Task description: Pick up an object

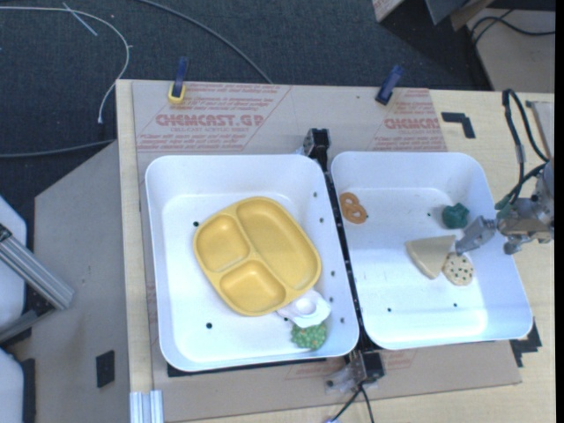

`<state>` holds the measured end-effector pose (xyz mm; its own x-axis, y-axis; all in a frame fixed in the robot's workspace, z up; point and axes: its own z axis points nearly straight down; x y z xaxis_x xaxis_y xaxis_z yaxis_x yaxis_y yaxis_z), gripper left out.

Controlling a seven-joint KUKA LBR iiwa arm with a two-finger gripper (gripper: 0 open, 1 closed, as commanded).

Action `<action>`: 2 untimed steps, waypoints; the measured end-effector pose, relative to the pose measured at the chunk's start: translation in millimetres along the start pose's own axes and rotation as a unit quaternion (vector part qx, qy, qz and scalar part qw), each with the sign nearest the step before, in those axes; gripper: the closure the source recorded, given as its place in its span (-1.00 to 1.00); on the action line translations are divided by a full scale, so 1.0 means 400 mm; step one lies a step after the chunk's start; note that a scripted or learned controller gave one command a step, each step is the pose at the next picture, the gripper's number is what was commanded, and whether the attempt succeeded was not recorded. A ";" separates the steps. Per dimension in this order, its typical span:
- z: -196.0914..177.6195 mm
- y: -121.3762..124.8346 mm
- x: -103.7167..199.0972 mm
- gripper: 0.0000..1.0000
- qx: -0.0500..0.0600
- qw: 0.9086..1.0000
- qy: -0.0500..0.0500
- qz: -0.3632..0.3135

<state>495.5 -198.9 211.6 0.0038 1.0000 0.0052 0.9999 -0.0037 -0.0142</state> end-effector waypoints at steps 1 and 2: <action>-0.016 0.007 0.001 -1.00 -0.006 1.000 -0.002 -0.002; 0.117 -0.017 0.011 -1.00 -0.004 1.000 -0.001 -0.002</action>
<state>488.0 -194.5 164.9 0.0003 1.0000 0.0036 1.0000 -0.0003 -0.0065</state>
